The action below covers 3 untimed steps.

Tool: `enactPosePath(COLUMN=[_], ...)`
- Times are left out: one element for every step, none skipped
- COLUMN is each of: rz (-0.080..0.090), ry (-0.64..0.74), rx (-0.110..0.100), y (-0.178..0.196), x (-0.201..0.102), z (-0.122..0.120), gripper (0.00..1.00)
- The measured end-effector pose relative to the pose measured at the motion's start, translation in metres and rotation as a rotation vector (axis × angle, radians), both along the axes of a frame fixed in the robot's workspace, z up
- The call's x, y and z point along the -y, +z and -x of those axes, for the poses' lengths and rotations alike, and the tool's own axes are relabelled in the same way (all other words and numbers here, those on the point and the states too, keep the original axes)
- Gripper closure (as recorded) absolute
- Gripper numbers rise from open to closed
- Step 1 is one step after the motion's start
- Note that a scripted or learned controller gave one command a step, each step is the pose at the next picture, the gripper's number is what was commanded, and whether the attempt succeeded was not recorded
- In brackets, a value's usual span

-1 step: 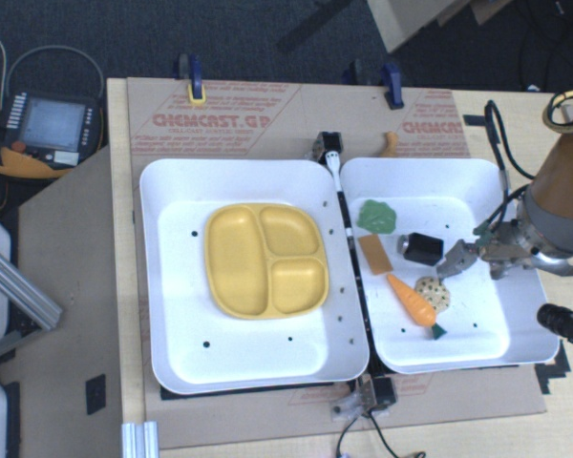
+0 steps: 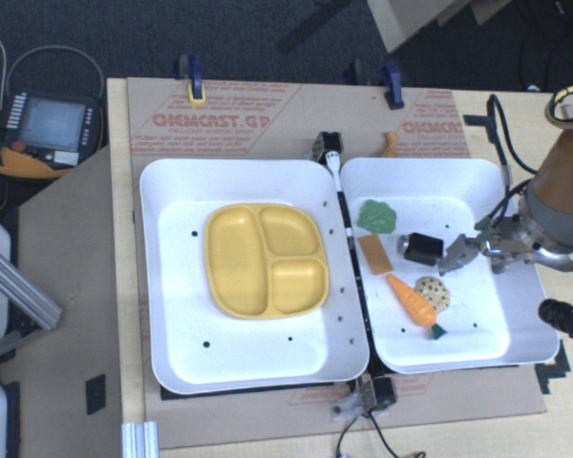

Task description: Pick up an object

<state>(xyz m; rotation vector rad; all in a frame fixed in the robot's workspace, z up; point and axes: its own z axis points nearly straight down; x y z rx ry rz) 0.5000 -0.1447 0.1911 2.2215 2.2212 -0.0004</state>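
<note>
A yellow divided plate (image 2: 265, 260) is lying in the middle of the left bin (image 2: 162, 256), which is sitting toward the tabletop's (image 2: 134, 141) left edge. The right bin (image 2: 458, 351) is lying just beside it, toward the right edge. Inside it, a green piece (image 2: 376, 218) is sitting near the far left corner, a tan block (image 2: 374, 254) is lying just in front of it, and a black object (image 2: 423, 248) is resting near the centre. A toy carrot (image 2: 413, 301) is lying diagonally, touching a speckled cookie (image 2: 432, 292). The gripper (image 2: 458, 253) is hovering just right of the black object, its fingers (image 2: 456, 257) looking parted and holding nothing
</note>
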Motion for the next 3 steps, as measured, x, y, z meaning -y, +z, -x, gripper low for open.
enactPosePath(rz=[-0.003, -0.003, -0.002], ry=[-0.001, 0.0, 0.0], rx=[-0.007, -0.004, -0.004], y=[-0.043, -0.093, -0.107], x=[0.001, -0.006, -0.007], z=[0.003, -0.004, -0.003], gripper=[0.0, 0.0, 0.0])
